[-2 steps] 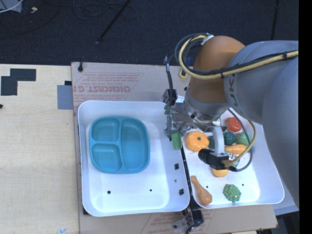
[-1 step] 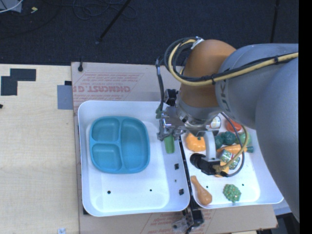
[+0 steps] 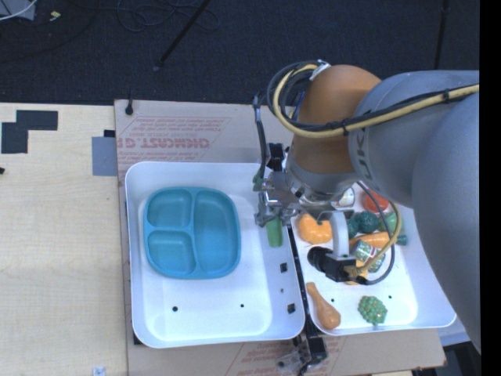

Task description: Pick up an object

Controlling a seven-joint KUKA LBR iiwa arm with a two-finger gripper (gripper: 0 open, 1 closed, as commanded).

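Two shallow white plastic bins (image 3: 205, 313) sit side by side on the tabletop, and the claw (image 3: 270, 214) hangs over the ridge where they meet. A small green stick-shaped toy (image 3: 274, 233) stands upright at its tips, so the claw looks narrowed on it. The toy seems clear of the bin floor, which suggests the pick is made. Well apart to the claw's left lies a blue divided plastic plate (image 3: 192, 232). To the claw's right, partly under the arm, the loose toys are heaped as the supply. An orange pepper-like piece (image 3: 315, 229) is just beside the claw, with a tan gourd-shaped piece (image 3: 322, 307) and a bumpy green ball (image 3: 373, 309) lower and farther right.
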